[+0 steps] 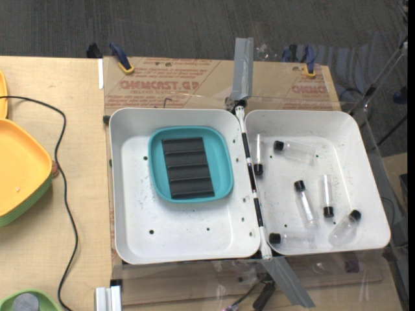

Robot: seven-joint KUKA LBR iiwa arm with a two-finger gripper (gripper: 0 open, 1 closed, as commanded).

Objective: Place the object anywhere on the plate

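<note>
Clear plastic vials with black caps [303, 203] are lying scattered on their sides in the shallow white bin on the view's right [369, 173]. They are lying well apart from the teal square plate with a dark ribbed insert [224, 167], which is sitting in the shallow white bin on the view's left [130, 173]. Each vial is looking light, stiff, smooth and likely to roll, so gripping across the tube's middle seems safest; whether the jaws are wide or narrow cannot be told.
</note>
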